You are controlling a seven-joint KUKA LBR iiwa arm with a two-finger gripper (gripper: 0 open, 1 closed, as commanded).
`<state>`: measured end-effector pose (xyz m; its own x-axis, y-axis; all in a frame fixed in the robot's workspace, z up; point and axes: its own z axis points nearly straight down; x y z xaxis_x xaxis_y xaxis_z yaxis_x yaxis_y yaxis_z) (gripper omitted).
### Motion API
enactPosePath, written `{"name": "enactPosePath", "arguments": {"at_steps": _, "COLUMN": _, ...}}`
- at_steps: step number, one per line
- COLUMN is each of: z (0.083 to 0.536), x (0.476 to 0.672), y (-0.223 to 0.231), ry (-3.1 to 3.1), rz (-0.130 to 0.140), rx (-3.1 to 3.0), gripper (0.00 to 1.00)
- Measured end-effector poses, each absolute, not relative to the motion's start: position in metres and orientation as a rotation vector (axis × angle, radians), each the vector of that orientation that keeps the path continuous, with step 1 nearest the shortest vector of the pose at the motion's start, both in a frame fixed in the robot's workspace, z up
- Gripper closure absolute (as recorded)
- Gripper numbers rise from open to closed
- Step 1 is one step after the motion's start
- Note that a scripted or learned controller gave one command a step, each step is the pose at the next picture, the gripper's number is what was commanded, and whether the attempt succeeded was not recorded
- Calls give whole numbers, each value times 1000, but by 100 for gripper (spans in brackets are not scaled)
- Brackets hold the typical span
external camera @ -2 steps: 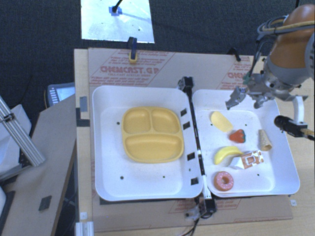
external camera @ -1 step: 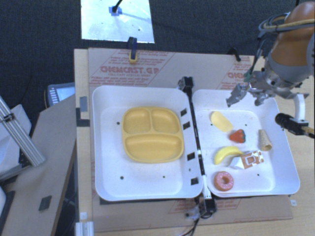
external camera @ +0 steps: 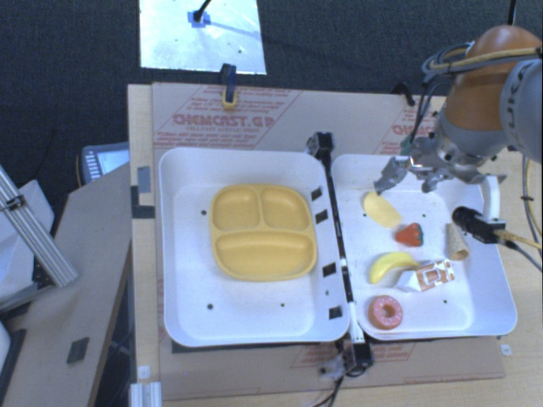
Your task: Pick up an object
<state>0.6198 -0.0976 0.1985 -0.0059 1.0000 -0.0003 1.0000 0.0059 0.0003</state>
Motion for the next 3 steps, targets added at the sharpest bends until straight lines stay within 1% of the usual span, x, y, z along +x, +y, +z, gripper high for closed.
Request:
{"name": "enactPosePath", "arguments": {"at_steps": 2, "z": 112, "x": 620, "y": -107, "ry": 2222, "rz": -1, "rx": 2221, "gripper": 0}}
{"name": "enactPosePath", "arguments": {"at_steps": 3, "z": 125, "x": 621, "y": -107, "ry": 2219, "rz": 4, "rx": 2218, "gripper": 100}}
